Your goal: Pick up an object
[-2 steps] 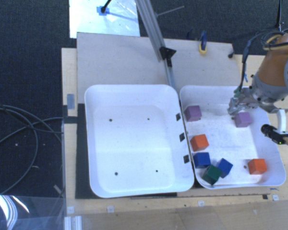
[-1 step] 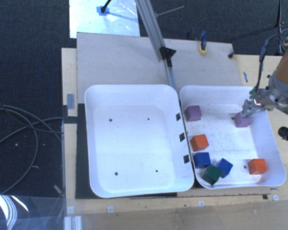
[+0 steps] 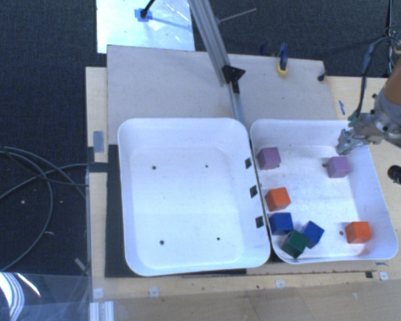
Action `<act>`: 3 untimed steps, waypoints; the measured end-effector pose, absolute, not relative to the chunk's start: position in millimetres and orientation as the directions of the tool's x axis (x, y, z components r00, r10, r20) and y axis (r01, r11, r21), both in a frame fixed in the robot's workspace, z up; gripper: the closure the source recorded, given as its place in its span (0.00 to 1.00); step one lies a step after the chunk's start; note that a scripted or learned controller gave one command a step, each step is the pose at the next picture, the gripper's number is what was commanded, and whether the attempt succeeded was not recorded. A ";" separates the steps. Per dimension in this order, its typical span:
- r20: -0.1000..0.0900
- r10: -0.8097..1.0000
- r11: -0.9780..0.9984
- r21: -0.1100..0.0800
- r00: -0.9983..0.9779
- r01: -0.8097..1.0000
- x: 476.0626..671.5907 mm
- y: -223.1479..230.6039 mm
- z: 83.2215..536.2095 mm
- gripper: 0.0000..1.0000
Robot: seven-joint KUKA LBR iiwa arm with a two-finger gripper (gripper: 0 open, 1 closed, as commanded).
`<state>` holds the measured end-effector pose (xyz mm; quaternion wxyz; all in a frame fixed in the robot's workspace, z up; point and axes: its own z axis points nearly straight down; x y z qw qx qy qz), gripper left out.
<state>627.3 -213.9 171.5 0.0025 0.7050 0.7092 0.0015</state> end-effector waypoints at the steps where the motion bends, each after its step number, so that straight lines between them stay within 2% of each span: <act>1: -0.001 1.000 0.006 0.006 -0.006 1.000 603.7 -213.5 116.9 1.00; 2: 0.000 1.000 0.002 0.005 -0.002 1.000 553.3 -189.0 184.2 1.00; 3: 0.002 1.000 0.000 -0.006 0.000 1.000 519.6 -183.3 96.2 1.00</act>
